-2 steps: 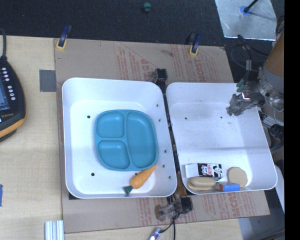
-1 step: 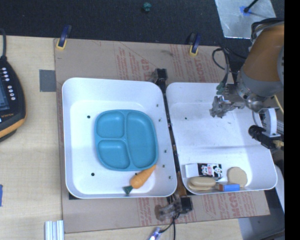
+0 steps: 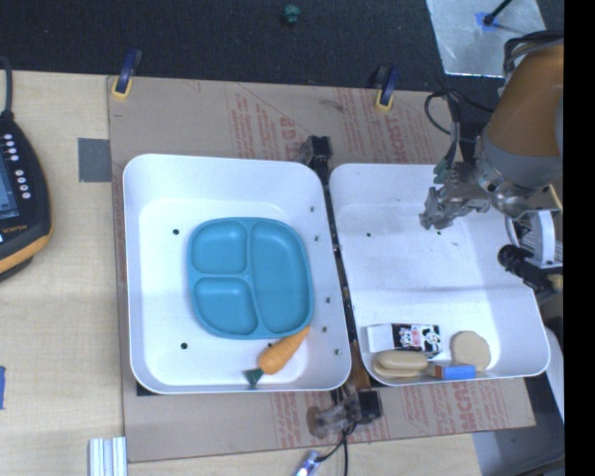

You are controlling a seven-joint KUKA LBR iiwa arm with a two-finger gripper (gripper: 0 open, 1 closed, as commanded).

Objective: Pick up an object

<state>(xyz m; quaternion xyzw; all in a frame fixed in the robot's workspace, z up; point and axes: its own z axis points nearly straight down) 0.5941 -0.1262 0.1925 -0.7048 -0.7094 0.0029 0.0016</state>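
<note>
The gripper [image 3: 439, 216] hangs over the right bin [image 3: 377, 266], near its far wall; whether the jaws are spread or pressed together cannot be told. Nothing is seen between them. The likely targets sit well below the jaws along the bin's near wall: a small carton [image 3: 407, 337], two tan rounds [image 3: 401, 364] [image 3: 469, 349] and a blue-tipped marker [image 3: 448, 372]. The carton looks light and stiff, its long axis running left-right; pinch across the short sides. The left bin [image 3: 149, 266] holds a blue tray [image 3: 249, 276] and a carrot [image 3: 281, 353], tip toward upper right.
</note>
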